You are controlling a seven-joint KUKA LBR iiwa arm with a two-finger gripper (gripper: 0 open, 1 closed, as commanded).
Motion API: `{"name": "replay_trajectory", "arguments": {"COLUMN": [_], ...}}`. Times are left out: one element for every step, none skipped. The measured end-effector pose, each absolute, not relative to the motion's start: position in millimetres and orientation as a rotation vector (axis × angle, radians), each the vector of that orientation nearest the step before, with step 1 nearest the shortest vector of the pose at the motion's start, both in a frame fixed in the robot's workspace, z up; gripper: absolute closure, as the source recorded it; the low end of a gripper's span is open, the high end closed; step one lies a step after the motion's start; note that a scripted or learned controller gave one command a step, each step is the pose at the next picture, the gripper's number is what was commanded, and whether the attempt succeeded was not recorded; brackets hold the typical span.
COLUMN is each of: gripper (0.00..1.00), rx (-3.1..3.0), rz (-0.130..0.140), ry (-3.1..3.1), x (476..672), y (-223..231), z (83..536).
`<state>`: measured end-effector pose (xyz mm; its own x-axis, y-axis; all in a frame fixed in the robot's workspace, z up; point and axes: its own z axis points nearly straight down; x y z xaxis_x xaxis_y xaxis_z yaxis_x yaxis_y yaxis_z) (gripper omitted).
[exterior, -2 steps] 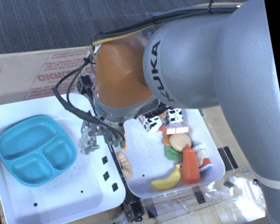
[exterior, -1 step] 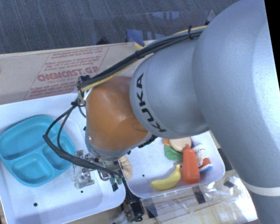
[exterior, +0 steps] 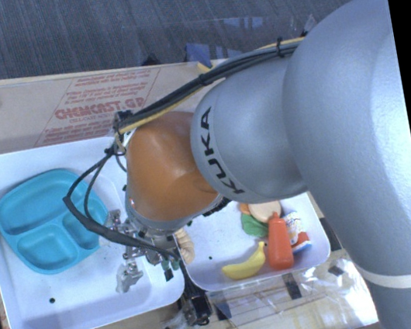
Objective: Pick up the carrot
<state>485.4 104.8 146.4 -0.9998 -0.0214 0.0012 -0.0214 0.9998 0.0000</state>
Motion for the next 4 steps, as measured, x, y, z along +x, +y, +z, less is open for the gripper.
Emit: {"name": "replay_trajectory", "arguments": {"gripper": [0.00, 0.00, 0.00, 0.00], "rx": [-0.168, -0.236, -0.817, -1.336], "rz": [-0.003, -0.002, -0.001, 0.000], "ry": [-3.138, -3.132, -3.037, -2.846], "x": [520.6, 521.7, 544.9, 609.2], "y": [161.1, 213.2, 218.2, 219.4], "z": [152.0, 138.2, 189.5, 200.0]}}
